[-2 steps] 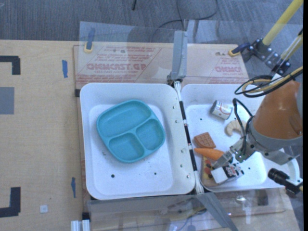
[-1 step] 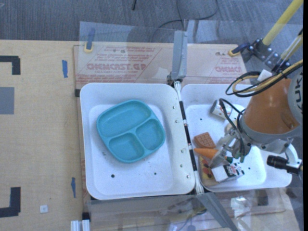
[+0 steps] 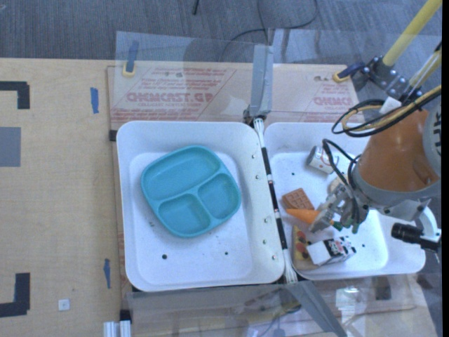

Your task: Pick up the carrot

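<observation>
While the gripper (image 3: 335,215) is hovering low in the right bin (image 3: 400,258), the carrot (image 3: 304,215) is lying just beside it at nine o'clock, below the brown waffle piece (image 3: 297,199). How the jaws are standing I cannot tell. The approach seems underway; next, it is needing to centre over the carrot, close and lift.
</observation>
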You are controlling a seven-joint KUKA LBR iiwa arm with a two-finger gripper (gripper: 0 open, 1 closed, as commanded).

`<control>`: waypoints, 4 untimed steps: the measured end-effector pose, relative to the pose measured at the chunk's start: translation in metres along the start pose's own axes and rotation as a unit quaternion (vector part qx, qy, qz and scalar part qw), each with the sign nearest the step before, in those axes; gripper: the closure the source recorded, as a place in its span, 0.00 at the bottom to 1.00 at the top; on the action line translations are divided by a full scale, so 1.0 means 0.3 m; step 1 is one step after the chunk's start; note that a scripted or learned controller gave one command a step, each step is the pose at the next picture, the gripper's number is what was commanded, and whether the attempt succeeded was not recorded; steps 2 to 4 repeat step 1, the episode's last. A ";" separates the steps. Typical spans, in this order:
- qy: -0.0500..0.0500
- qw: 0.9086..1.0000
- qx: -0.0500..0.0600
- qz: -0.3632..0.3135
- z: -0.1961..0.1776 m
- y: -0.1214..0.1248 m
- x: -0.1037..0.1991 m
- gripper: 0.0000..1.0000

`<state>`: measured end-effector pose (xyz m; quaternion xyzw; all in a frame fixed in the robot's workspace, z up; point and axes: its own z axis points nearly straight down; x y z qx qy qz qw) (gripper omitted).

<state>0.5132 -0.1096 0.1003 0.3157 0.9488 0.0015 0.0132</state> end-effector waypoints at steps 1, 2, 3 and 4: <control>0.010 0.992 0.002 -0.126 -0.280 0.158 -0.015 1.00; 0.010 0.992 0.002 -0.126 -0.280 0.158 -0.015 1.00; 0.010 0.992 0.002 -0.126 -0.280 0.158 -0.015 1.00; 0.010 0.992 0.002 -0.126 -0.280 0.158 -0.015 1.00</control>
